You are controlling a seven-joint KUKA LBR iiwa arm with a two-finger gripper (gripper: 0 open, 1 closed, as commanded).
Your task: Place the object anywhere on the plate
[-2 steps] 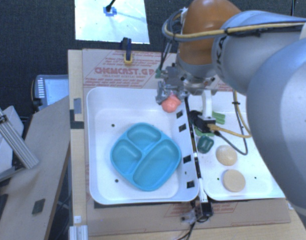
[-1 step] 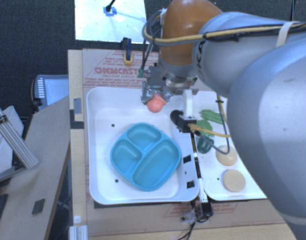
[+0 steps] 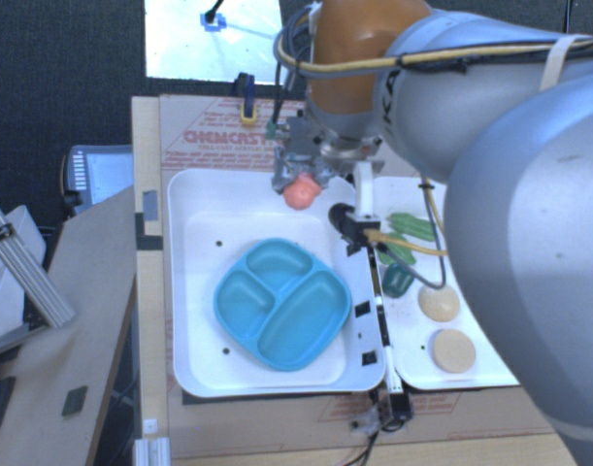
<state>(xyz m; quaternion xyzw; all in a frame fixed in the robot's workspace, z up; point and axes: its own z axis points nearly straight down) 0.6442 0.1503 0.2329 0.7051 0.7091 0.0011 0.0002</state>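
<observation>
Grey arm (image 3: 510, 163) looming closest, gripper (image 3: 298, 178) pinching pink object (image 3: 301, 194), above blue plate (image 3: 282, 302).

On the cardboard sheet (image 3: 218, 134) that lies under the white bins, I can read red printed letters, "CHEMCAST", just behind the far rim of the left bin (image 3: 194, 260). A second, smaller line of red print stands under this word, but it is too small to read. At the near edge of the cardboard some more red print shows, also not readable.
</observation>
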